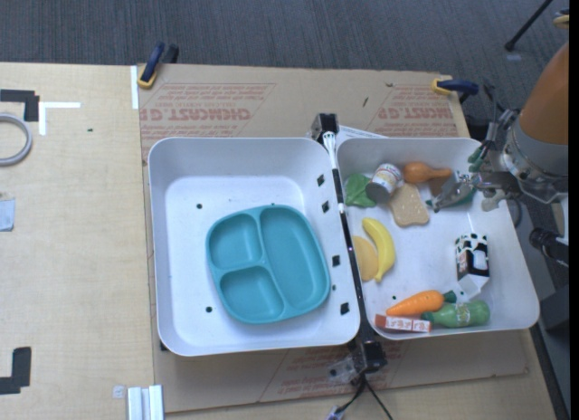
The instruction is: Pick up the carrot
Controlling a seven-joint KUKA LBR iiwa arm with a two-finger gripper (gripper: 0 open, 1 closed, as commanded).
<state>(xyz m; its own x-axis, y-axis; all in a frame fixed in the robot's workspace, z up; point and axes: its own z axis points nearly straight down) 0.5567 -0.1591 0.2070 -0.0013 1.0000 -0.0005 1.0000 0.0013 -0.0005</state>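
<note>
Camera view: wooden bench (72,255), grey carpet (271,2); hand (455,192) grip state unclear.

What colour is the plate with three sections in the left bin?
The divided plate is teal blue, seen clearly in the camera view.

Dark grey carpet (271,2) is covering the floor beyond the bench. A pale wooden benchtop (72,255) is lying under even light, bearing black tape marks (20,101), with a brown cardboard sheet (226,106) clamped at its far corners.
</note>
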